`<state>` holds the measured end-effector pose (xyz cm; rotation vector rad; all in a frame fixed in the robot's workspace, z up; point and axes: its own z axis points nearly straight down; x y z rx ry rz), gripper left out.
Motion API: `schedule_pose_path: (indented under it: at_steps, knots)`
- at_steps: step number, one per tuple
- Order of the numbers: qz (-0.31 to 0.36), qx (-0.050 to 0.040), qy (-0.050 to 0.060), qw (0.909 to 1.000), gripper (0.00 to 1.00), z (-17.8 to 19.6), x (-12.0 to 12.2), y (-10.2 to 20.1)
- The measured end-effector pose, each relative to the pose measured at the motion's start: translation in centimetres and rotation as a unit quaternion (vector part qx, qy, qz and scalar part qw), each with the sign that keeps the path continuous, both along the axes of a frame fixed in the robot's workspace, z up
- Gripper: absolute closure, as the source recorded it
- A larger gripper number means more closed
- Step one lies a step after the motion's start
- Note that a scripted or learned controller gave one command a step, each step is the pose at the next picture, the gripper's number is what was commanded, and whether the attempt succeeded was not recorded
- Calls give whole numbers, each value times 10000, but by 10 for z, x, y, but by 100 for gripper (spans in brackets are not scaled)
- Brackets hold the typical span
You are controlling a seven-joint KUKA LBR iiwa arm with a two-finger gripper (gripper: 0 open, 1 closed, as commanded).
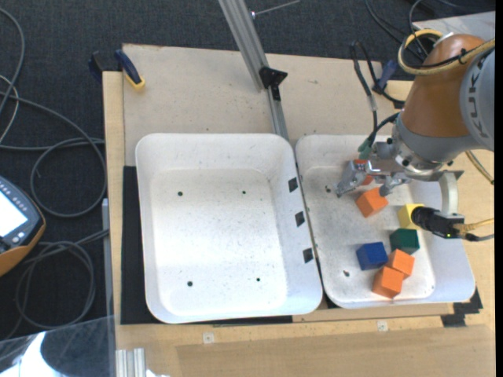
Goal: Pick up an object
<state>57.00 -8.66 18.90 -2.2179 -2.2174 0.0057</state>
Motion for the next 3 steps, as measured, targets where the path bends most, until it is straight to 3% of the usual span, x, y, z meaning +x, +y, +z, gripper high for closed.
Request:
schedule_pose_path:
  at_steps: [1,2,3]
  knots:
    - [-4,4,12,10000,0,-59,-10,-2]
    - [1,2,-40,10000,100,-44,-7,-1]
    - [8,-11,-74,10000,100,20,-4,-4]
